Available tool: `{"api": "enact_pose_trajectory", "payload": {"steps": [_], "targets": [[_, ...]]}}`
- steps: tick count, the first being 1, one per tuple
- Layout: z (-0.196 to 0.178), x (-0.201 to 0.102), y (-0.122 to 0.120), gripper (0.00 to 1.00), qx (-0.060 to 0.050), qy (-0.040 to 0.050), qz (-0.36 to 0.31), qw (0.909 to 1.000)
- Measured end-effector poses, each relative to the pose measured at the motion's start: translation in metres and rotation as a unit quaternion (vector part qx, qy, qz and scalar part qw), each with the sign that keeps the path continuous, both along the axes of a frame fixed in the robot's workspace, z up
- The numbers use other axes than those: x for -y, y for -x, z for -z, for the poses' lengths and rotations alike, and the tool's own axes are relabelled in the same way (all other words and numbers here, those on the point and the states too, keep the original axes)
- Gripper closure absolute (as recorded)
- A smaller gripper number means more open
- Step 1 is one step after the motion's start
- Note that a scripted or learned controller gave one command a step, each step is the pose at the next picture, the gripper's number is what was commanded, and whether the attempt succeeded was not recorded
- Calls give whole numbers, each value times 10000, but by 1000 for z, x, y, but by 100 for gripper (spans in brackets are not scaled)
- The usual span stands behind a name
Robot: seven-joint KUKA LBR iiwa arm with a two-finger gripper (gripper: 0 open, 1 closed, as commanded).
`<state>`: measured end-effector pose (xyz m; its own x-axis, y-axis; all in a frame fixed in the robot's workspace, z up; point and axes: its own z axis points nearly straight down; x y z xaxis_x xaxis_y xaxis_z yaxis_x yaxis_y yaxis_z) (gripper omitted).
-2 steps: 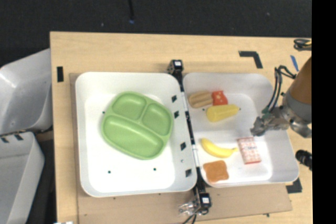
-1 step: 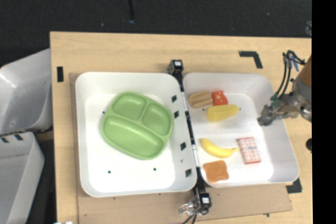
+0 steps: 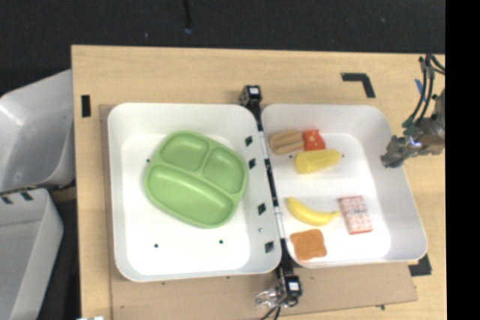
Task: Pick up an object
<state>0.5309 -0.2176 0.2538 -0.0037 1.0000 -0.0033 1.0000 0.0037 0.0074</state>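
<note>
The right white bin (image 3: 390, 236) holds several toy foods: a brown bun (image 3: 284, 142), a small red piece (image 3: 313, 139), a yellow block (image 3: 318, 160), a banana (image 3: 309, 213), a pink patterned card (image 3: 355, 214) and an orange square (image 3: 308, 244). My gripper (image 3: 396, 153) hangs at that bin's right rim, apart from all of them, roughly level with the yellow block. Nothing shows between its fingers.
The left white bin (image 3: 127, 243) carries a green divided plate (image 3: 196, 177). A divider with black clips (image 3: 264, 183) runs between the bins. Cables (image 3: 426, 90) hang by the arm at the right edge. Bare wooden bench (image 3: 187, 75) surrounds both bins.
</note>
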Motion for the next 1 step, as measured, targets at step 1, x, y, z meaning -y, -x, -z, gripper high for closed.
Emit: {"api": "enact_pose_trajectory", "payload": {"steps": [1], "targets": [[0,-60,-22,100,-22,-17,-24,10000]]}}
